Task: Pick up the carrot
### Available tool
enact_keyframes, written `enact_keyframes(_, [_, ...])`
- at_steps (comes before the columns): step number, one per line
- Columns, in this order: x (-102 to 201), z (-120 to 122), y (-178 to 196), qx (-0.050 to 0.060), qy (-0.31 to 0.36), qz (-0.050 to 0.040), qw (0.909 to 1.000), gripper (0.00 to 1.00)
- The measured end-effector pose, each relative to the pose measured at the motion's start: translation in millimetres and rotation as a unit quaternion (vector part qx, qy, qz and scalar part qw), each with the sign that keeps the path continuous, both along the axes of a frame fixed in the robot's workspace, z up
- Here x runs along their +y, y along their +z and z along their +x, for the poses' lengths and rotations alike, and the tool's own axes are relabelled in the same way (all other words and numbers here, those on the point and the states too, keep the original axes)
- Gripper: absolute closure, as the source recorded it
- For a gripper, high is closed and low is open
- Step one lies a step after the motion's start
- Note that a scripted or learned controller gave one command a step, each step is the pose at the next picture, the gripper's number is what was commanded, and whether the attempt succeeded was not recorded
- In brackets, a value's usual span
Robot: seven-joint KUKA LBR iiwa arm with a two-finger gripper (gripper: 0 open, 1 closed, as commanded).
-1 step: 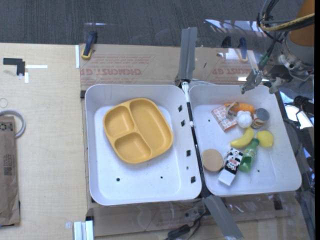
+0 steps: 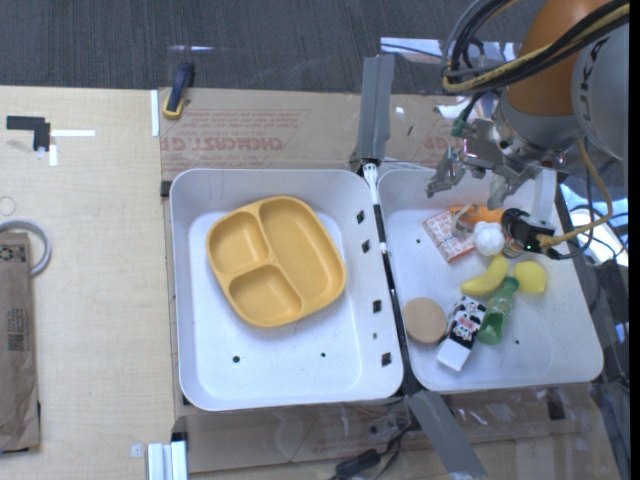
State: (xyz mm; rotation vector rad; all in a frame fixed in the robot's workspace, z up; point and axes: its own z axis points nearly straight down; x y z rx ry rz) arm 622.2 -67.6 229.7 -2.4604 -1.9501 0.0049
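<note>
- My hand (image 2: 487,176) hangs over the far end of the right bin (image 2: 560,368). I cannot tell if it is open or closed.
- The carrot (image 2: 484,213) lies in that bin, just under the hand and a bit nearer to me. It touches the white ball (image 2: 488,238).
- It seems to lie sideways, left to right, but only a small orange part shows.
- I judge a short drop will reach it.

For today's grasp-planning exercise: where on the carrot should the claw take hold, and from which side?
Likely the exposed orange end of the carrot, coming from above. The rest lies crowded against the white ball and snack packet, partly under the claw, so its full shape is hard to tell.
</note>
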Motion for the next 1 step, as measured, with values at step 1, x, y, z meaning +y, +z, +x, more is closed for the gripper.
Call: enact_keyframes(1, [-64.4,4.7,20.6,-0.001,-0.036,-0.0011,0.9994,0.0])
